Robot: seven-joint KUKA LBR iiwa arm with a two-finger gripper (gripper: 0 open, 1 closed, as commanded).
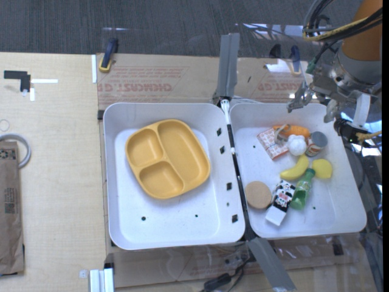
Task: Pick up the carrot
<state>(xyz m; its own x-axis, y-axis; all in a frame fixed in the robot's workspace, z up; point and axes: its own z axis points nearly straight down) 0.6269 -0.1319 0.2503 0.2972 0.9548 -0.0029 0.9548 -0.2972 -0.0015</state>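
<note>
The carrot is a short orange piece lying in the right bin, near its back. A white ball rests against its front and a snack packet touches its left end, so part of it is covered. My gripper hangs over the bin's back rim, above and slightly right of the carrot and apart from it. Its two fingers are spread open with nothing between them.
Crowded around the carrot are a small grey can, a banana, a lemon, a green bottle, a cow-print carton and a tan disc. The left bin holds a yellow divided plate.
</note>
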